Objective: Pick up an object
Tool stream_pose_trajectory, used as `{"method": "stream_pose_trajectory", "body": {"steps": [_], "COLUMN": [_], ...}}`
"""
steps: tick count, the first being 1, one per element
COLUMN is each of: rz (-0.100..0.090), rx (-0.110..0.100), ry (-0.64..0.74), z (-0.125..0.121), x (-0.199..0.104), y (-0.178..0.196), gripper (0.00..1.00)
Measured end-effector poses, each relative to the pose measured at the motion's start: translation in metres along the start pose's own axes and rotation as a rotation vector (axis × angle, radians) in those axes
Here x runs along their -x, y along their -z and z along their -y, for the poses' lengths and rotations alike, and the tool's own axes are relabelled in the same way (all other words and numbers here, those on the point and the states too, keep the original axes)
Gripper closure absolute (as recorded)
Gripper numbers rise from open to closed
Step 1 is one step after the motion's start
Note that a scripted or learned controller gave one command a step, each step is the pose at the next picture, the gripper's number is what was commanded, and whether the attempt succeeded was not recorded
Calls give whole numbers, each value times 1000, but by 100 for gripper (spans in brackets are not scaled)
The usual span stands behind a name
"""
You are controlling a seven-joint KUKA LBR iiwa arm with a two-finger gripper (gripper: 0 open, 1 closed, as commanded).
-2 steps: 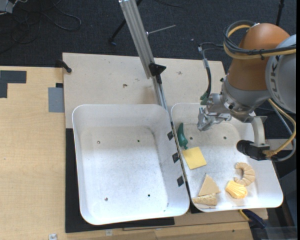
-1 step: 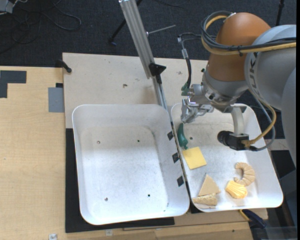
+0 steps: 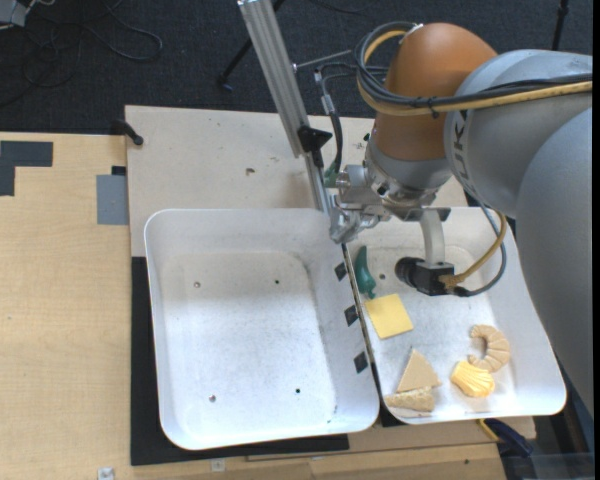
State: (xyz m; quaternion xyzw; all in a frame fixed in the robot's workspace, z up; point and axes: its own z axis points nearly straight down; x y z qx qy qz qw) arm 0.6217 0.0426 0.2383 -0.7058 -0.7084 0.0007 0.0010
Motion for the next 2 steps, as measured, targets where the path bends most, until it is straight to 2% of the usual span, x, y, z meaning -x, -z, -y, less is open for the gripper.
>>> {"method": "stream_pose_trajectory", "body": {"steps": [1,2], "rz": [-1,2], "rx": [0,-1], "ry": [0,1], "z": [-7,-6], "x": [-46,-45], "y": [-7,-7], "gripper": [100,0]}}
